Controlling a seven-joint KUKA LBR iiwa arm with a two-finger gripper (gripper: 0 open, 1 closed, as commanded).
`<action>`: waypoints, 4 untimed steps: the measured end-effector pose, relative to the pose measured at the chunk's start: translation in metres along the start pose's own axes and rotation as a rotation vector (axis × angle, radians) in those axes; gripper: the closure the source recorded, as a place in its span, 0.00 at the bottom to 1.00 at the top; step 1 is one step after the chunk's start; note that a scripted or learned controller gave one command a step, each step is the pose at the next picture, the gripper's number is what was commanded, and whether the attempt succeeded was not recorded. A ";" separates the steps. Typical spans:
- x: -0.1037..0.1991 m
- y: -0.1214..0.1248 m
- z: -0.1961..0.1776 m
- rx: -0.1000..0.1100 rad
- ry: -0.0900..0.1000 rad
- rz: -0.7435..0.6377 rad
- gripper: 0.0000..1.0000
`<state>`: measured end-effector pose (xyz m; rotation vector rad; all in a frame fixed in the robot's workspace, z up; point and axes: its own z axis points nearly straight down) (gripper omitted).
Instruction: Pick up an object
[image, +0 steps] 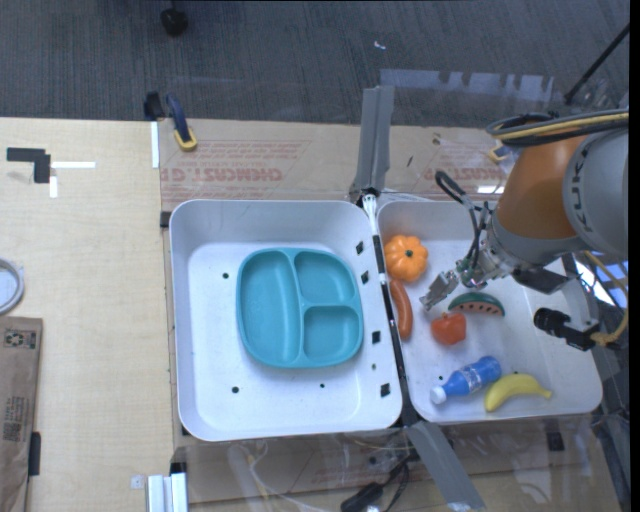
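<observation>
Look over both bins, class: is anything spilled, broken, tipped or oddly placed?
Nothing looks spilled or broken. The one tipped thing is the blue bottle, lying on its side beside the banana in the right bin. The divided teal plate sits flat in the left bin.

Bench (80, 220); two white bins (190, 330).
</observation>
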<state>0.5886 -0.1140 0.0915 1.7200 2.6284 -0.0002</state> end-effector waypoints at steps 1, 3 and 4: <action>0.016 0.000 0.000 0.000 0.000 0.002 0.00; 0.017 -0.050 -0.009 0.000 0.000 0.085 1.00; 0.061 0.029 -0.100 0.000 -0.001 0.008 1.00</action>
